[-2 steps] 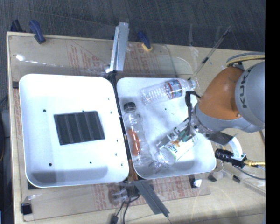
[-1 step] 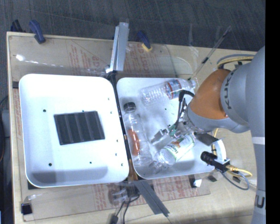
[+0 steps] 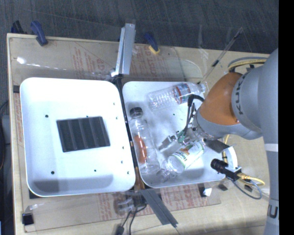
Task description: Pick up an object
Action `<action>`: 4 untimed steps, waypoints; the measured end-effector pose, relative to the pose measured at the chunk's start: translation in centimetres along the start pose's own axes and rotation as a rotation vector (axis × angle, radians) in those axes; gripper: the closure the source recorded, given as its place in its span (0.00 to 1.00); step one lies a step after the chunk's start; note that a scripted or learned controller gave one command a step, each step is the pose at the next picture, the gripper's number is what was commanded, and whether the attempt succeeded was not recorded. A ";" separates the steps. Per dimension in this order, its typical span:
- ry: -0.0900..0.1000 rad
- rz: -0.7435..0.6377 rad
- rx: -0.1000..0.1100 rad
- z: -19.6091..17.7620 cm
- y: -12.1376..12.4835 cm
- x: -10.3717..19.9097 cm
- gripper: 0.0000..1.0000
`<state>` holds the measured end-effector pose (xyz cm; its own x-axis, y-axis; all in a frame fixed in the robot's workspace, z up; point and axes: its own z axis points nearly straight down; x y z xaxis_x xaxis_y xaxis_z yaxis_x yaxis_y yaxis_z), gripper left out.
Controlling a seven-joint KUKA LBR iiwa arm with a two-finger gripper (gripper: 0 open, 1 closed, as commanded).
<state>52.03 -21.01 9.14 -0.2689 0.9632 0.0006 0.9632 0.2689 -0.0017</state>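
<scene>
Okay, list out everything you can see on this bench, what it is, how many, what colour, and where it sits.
White bins: 2, side by side; left bin, right bin.
Dark ribbed panel: 1, dark grey, middle of the left bin's floor.
Clear plastic bottles: 3, all in the right bin; one lying along its far edge, one with a black cap and orange contents along its left wall, one with a white label near its front.
Blue clamps: 2, on the bench's far edge.
Metal bar: 1, grey, behind the gap between the bins.
Arm: 1, grey with orange band, reaching in over the right bin.
End effector: 1, low over the right bin, by the labelled bottle.
</scene>
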 end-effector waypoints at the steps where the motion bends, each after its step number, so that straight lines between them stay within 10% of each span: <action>1: 0.000 -0.004 0.000 -1.0 0.1 0.0 1.00; 2: 0.000 -0.005 0.000 -1.0 0.1 0.0 0.00; 4: 0.000 0.117 -0.001 0.0 2.7 -0.8 0.00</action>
<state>54.88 -21.01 9.16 -0.1549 0.9879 0.0004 0.9879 0.1549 -0.0013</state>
